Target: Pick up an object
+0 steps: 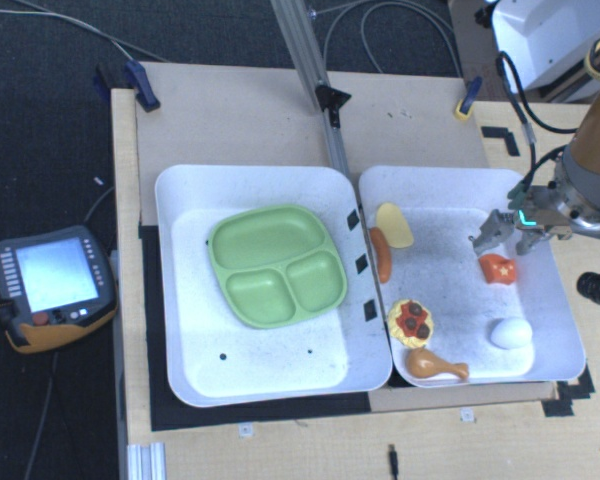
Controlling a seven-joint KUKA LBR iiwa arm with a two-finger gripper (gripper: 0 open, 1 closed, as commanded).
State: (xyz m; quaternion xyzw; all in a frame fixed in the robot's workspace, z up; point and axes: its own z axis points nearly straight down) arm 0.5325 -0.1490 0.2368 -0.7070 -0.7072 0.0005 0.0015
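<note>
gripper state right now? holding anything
Gripper: open, holding nothing; it sits just above the red toy in the right bin.

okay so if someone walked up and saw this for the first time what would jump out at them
Probably the big green divided plate, alone in the left bin. Next, the toy food scattered in the right bin: a red piece just below the gripper, a white egg, a drumstick, a small pizza and a hot dog.
</note>
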